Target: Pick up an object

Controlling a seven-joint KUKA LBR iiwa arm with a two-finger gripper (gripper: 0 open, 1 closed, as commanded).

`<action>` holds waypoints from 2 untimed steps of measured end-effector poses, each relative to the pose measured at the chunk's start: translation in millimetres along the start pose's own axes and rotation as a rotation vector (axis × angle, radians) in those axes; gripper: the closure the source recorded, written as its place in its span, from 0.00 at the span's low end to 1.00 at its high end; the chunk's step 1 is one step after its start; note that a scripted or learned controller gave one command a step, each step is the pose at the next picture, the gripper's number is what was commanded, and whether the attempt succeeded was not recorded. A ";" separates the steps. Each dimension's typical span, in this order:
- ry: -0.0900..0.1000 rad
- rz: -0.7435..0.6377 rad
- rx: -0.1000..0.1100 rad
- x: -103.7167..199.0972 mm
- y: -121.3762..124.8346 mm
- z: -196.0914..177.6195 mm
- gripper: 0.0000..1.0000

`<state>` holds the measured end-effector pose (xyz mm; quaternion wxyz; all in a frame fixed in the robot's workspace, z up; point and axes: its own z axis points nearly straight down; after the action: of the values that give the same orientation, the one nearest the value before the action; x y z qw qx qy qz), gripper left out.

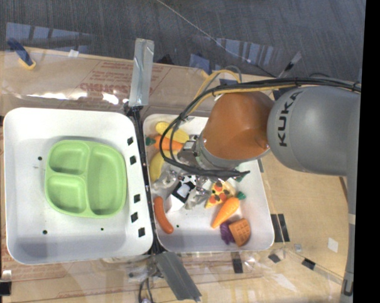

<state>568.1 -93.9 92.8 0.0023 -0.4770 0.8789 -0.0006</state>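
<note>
My gripper (183,190) hangs low inside the right bin (260,235), under the orange wrist band, over a pile of toy food. A red sausage (163,215) lies just below and left of it. A carrot (226,210) and a pizza slice (218,190) lie to its right. Further right and nearer the front sit a purple piece (225,232) and a brown waffle-like block (240,231). A yellow banana (156,166) rests by the bin's left wall. Nothing is visibly held between the fingers.
The left bin (23,234) holds a green divided plate (86,177). An orange and yellow item (170,141) sits at the back of the right bin, partly hidden by the arm. Cables run from the wrist over that bin.
</note>
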 end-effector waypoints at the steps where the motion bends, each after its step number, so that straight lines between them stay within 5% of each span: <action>1: -0.002 -0.003 0.000 -1.8 0.1 -9.4 1.00; 2: -0.002 0.028 0.008 -35.8 -32.0 -145.3 1.00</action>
<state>613.8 -81.5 238.2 0.0053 -0.4647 0.8854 -0.0037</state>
